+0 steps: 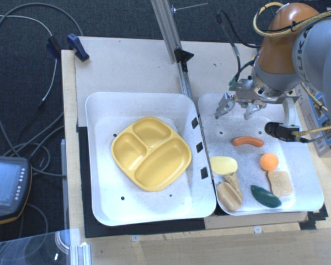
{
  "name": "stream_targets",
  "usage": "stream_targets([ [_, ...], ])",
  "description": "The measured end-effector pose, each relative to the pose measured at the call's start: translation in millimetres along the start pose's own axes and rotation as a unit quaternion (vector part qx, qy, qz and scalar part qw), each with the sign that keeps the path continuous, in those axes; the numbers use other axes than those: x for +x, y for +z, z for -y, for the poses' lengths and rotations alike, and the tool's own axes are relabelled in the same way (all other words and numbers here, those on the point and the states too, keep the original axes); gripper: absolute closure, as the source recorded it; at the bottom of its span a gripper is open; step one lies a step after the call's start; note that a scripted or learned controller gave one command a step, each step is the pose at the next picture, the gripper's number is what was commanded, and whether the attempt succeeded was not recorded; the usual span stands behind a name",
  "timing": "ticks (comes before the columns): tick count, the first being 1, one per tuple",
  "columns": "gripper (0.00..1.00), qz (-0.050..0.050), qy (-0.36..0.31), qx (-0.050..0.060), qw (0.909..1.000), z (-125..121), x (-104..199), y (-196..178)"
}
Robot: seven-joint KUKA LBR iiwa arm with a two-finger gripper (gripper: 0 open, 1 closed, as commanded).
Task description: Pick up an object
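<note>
The claw (238,108) hung spread apart over the far end of the right bin (314,195), its fingers (223,107) pinching nothing and touching nothing. Nearest below it lay a sausage (247,142), slim, orange-red and lying crosswise on the bin floor. Further toward the front sat an orange ball (269,162), a yellow lemon-like piece (223,165) and a dark green pod (265,196).

You have six pieces below the gripper (236,109): nearest, an orange-red sausage (247,142) lying flat; further, an orange ball (269,162), yellow lemon (223,164), tan bread (280,183), brown pastry (229,192), dark green pod (265,196).
</note>
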State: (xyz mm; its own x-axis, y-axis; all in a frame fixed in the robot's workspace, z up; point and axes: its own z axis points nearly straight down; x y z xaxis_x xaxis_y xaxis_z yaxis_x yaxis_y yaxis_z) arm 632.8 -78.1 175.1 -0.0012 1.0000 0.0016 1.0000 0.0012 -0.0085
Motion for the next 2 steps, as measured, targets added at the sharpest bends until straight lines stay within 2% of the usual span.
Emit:
stream_targets([
  [1, 0.0, 0.0, 0.001, 0.0, 1.0, 10, -4, 57],
  [2, 0.0, 0.0, 0.001, -0.001, 1.0, 10, -3, 84],
])
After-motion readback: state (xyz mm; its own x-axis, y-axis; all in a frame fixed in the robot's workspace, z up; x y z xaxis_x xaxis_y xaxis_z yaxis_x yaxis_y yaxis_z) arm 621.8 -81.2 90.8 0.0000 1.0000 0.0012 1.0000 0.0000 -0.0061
